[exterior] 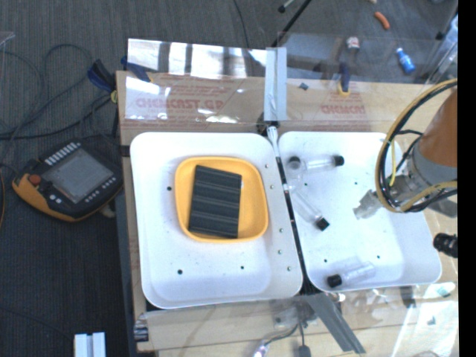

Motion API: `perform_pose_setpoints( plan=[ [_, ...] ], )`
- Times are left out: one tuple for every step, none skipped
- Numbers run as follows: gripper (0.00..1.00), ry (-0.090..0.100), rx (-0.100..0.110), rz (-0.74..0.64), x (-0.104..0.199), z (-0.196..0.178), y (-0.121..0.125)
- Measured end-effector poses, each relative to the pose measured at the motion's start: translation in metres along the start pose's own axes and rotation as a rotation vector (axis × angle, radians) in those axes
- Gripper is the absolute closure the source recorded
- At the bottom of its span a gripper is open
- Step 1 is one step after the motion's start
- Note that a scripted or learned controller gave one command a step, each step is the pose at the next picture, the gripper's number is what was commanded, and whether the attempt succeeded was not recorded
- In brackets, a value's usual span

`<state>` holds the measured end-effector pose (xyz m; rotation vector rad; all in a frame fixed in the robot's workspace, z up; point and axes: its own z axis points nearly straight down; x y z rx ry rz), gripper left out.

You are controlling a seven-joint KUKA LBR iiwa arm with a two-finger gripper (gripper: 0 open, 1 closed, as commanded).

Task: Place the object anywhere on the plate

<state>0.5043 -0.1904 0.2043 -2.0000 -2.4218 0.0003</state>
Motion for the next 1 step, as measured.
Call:
perform_pose_setpoints(
  plan=[
    [0.0, 0.0, 0.0, 0.0, 0.0, 0.0, 0.0]
  ],
)
